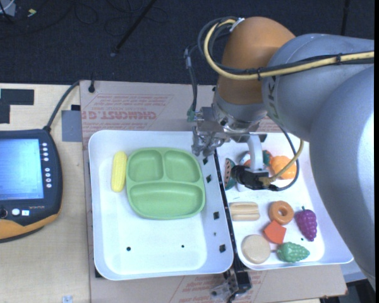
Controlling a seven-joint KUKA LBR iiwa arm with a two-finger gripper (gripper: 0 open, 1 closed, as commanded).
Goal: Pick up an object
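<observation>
Gripper [207, 142], grip state unreadable; toy watermelon slice [230, 172] at its 5 o'clock judged light, rigid, slick, so pinch across its flat faces.

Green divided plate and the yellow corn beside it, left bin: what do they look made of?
Green divided plate: looks like moulded plastic, with a uniform pale green colour, a smooth soft sheen and rounded compartment ridges. Yellow corn: probably a plastic toy, solid bright yellow and slightly glossy; the kernel texture is too small to tell.
</observation>
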